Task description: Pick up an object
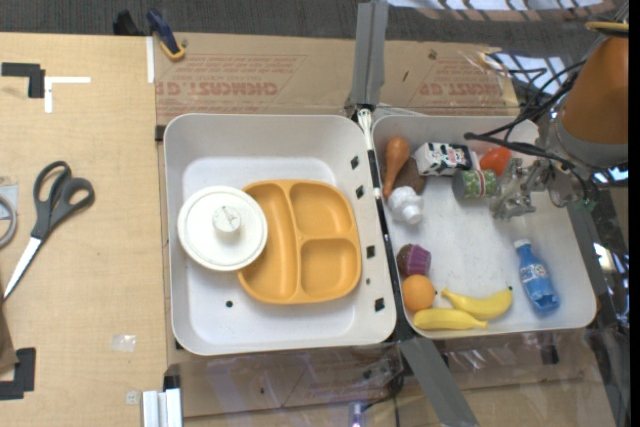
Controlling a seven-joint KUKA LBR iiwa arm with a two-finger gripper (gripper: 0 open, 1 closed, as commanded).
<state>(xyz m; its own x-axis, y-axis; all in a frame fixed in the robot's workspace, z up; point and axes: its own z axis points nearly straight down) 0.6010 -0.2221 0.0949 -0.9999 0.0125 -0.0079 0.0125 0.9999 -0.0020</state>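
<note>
**Clearance in the two bins**

Right bin (580, 320): open floor in the centre, ringed by clutter. Far side blocked by drumstick (397, 158), black-and-white carton (443, 157), green can (476, 184), red item (495, 159). Tool (517, 200) hangs over the far-right part, cables trailing right. Near edge lined with orange (418, 292) and bananas (462, 309); purple piece (414, 260) and white lump (405, 205) hug the left wall. Blue bottle (536, 278) lies by the right wall.

Left bin (190, 315): yellow divided plate (305, 245) fills the middle, white lid (222, 227) overlapping its left edge; narrow bare strips along the walls only.

Tabletop (80, 95) left of the bins mostly free; scissors (45, 210) lie there
</note>
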